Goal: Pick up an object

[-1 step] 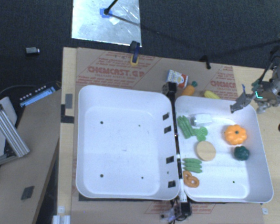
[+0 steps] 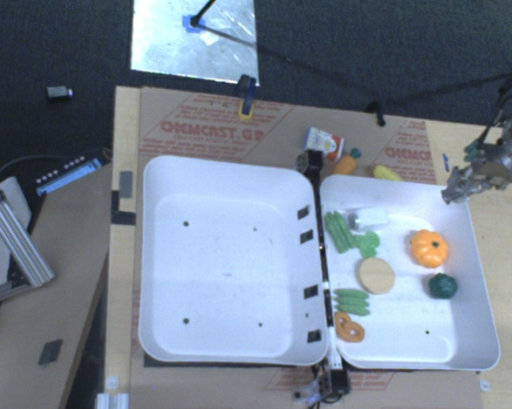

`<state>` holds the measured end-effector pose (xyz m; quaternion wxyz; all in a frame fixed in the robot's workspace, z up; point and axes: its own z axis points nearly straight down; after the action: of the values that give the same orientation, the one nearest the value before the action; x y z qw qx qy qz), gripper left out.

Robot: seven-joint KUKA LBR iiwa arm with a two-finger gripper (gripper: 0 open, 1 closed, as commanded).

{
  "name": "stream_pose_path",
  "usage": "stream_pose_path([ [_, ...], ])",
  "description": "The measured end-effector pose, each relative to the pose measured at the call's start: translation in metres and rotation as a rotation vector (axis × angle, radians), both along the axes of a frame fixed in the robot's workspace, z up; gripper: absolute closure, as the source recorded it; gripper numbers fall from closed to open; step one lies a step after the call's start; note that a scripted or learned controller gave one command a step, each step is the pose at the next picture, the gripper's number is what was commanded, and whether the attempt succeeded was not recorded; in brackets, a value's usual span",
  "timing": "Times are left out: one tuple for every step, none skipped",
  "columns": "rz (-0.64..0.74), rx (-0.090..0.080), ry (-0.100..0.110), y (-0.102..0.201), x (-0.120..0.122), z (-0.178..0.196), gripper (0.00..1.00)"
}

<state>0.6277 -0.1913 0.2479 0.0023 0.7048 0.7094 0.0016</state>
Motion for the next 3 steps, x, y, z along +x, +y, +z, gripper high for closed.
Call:
stream_pose_path([
  [0.0, -0.001, -0.002, -0.01, 0.043, 0.067, 1.0],
  [0.001, -0.005, -0.012, -0.01, 0.041, 0.283, 1.0],
  [-0.007, 0.002, 0.005, -0.016, -0.059, 0.288, 1.0],
])
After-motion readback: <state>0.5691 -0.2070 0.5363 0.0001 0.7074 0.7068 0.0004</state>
